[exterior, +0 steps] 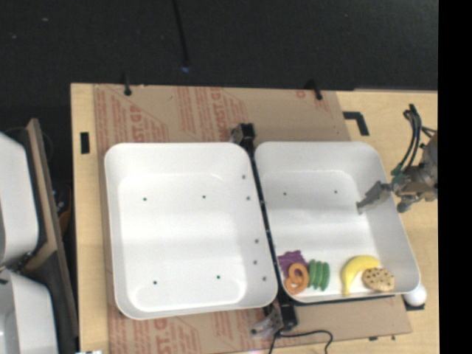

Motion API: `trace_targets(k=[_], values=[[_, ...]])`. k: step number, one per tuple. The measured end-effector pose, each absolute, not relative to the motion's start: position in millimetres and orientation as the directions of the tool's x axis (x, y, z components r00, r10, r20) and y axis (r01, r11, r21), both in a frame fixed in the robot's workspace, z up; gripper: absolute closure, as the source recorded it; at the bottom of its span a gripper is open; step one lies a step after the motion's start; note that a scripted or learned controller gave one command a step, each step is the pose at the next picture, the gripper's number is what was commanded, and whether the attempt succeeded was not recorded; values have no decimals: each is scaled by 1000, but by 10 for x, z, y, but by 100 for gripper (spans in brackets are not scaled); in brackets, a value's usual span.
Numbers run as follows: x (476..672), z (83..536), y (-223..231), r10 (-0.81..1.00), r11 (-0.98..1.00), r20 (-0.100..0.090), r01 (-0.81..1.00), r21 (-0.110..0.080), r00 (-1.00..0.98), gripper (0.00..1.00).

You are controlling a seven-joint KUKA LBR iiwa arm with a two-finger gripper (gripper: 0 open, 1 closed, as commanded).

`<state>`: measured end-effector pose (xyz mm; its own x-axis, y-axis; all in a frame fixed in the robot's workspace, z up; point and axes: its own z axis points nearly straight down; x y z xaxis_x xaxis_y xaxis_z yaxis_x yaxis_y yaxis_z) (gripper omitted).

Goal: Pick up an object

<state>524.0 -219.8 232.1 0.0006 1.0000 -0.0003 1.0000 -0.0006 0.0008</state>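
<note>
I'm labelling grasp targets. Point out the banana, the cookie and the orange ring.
banana (356, 270): camera view, middle of its yellow curve.
cookie (378, 278): camera view, centre of its speckled face.
orange ring (296, 278): camera view, left side of its band.

Gripper (383, 195) at frame's right edge, reaching in leftward. One finger (371, 195) sticks out left. Wrist mostly cut off
</note>
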Motion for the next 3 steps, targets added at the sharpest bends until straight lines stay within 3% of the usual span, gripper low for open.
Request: trace_targets(k=[1,2,3], values=[[5240,2321,-2198,1000,-1,0,1000,1,1,0],[5281,2898,-1615,1000,5,0,1000,7,-5,0],[4935,2238,-843,1000,5,2,1000,-4,-5,0]])
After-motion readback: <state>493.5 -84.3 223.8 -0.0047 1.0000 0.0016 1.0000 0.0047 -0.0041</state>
